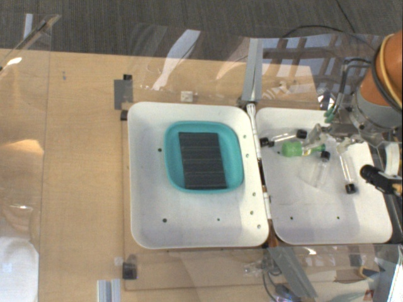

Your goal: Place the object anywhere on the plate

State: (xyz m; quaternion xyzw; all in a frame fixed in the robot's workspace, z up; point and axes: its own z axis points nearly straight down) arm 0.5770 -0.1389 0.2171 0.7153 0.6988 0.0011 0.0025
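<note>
So the small green rounded object point(291, 149) is what I'd guess needs moving. It's sitting in the upper left part of the right-hand shallow white bin point(327, 222), close to the divider between the bins, and it's definitely not on the teal rounded-square plate point(234, 162) yet. The plate is over in the left-hand shallow white bin point(148, 187), and a dark grey ribbed rectangular slab point(201, 160) covers most of its middle. The grey two-finger gripper point(327, 140) hangs over the top of the right bin, just beside the green thing, with the orange-banded arm point(390, 74) coming in from the right. Honestly I can't tell if the gripper is spread or closed, or whether it has anything at all. There's a tangle of clear plastic bits with black tips around it that blurs into the bin floor. For doing this step well, I'd get a square grip on the green piece, lift it well clear of the bin walls, carry it across the divider and set it down low. Either the ribbed slab or the bare teal rim should count. What's hard to read: the arm is cut off at the frame edge, glare from a clear sheet washes over the bench, and the green object's real shape is too small to make out.
</note>
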